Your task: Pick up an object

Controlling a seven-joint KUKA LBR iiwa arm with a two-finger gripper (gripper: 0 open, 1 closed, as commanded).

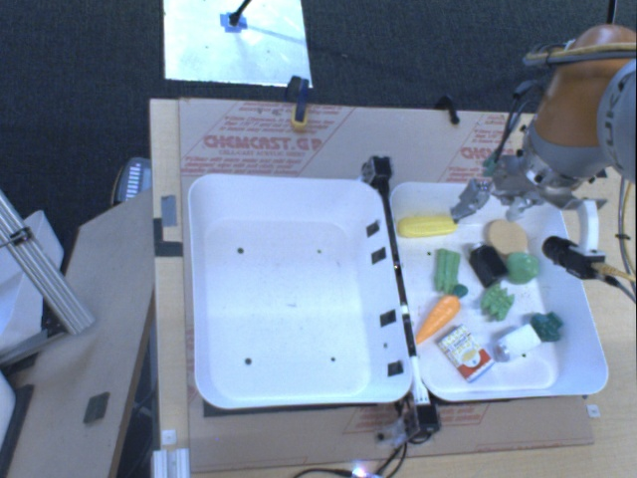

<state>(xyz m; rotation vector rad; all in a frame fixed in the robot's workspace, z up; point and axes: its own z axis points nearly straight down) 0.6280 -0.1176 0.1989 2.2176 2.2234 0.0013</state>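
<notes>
my gripper (pixel 495 202) hangs over the far end of the right bin (pixel 587 366), nothing between the fingers; open or clenched, can't tell from this angle. candidates all sit in that bin: yellow corn (pixel 426 226) just beside me, tan disc (pixel 507 235) below, carrot (pixel 439 318) and small box (pixel 465 353) nearer the cam. left bin (pixel 214 202) prob the drop side. corn looks the easiest target.

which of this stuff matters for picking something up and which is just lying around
For the job: gripper; right bin with corn, carrot, black block, small box, green ball.

Lying about: left bin, clamp, silver sheet.
</notes>
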